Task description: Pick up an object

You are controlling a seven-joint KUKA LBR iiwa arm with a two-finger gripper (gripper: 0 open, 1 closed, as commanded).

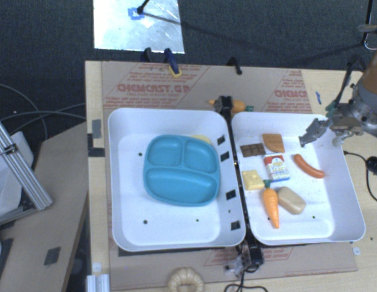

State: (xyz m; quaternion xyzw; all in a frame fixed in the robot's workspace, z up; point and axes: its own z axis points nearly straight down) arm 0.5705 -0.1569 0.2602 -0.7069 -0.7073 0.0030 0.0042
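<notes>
Toy food is the prize here, a whole cluster of it sitting in the right-hand shallow white bin (343, 215), and nothing has been lifted yet. The grey two-finger gripper (324, 132) hangs over the far right part of that bin with its two prongs spread apart and nothing between them. Nearest to it lies the orange-red plastic sausage (308, 166), slanted on the bin floor just near of the gripper. Further left sit the tan wedge of toy bread (273, 142) and the brown chocolate-bar piece (252, 149); nearer still are the small red and white carton (276, 167), the pale yellow cheese block (253, 179), the orange plastic carrot (271, 207) and the beige rounded potato shape (292, 200). That middle bunch is packed tight, carton, cheese and carrot close to touching, and that is the danger: a descent into that crowd could land a prong on top of a neighbour or shove two pieces at once. The sausage looks the cleaner pick since it lies apart, but it is round and smooth, so a closing pinch across the wrong axis may squirt it sideways toward the bin wall. Flat pieces like the chocolate could be too low for the prongs to catch. Over in the left-hand white bin (127, 224) rests the blue divided plastic plate (181, 170), well apart from the action, with a sliver of something yellow peeking at its far edge that I cannot identify.
</notes>
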